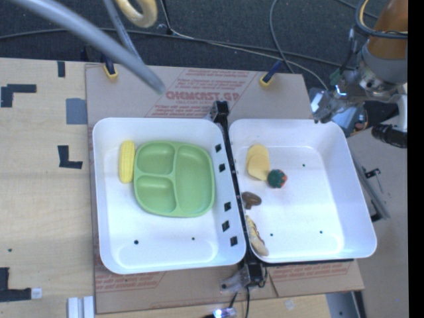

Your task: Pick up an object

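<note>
Nearest you: tan object (256, 238) in right bin (344, 197); green tray (175, 178), corn (126, 161) in left. Gripper (324, 106) above far-right rim; grip state unclear.

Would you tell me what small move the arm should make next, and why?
Probably swing the gripper left and down over the right bin; it sits outside the bin's far right corner, while the yellow piece and small ball lie near the divider.

Gripper (323, 106) over right bin (344, 177) far corner; green tray (175, 179) in left bin (109, 177).
</note>
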`<action>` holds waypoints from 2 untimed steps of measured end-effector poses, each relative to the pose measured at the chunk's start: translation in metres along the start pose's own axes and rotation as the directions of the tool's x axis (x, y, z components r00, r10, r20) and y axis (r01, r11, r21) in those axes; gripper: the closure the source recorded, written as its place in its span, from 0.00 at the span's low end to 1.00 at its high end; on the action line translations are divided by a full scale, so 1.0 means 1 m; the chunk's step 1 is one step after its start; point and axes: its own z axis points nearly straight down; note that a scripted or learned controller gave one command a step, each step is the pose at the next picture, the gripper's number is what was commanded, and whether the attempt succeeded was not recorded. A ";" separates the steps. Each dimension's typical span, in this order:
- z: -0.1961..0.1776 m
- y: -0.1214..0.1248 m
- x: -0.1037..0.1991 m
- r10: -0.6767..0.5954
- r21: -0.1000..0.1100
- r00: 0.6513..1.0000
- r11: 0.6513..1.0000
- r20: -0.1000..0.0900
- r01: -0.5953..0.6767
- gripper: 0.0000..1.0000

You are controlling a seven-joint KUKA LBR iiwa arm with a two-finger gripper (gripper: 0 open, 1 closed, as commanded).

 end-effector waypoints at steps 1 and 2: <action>0.014 0.007 0.060 -0.005 0.005 1.000 1.000 -0.003 0.005 1.00; 0.011 0.011 0.120 -0.004 0.006 1.000 1.000 -0.002 0.004 1.00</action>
